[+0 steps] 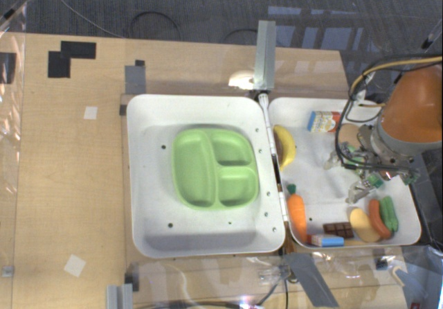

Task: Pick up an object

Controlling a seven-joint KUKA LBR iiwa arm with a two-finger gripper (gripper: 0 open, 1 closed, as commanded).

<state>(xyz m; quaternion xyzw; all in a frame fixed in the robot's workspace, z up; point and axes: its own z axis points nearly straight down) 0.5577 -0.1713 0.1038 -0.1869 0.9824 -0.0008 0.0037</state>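
The right bin (318, 162) holds a yellow banana (284, 145) at its left wall, an orange carrot (297, 211) below it, and a small blue and white carton (322, 121) at the back. In the front right corner lie a brown chocolate bar (337, 230), a small pink and blue packet (326, 240), a yellow potato-like piece (363, 224), a red sausage (378, 217) and a green pickle (389, 211). My gripper (363, 187) hangs over the bin's right side, just above and left of the sausage and pickle. Nothing shows between its fingers.
The left bin (145, 176) holds a green divided plate (213, 168). A metal post (265, 58) stands at the back between the bins. Black cables (349, 113) loop from the arm over the right bin's back corner. Bare bench lies to the left.
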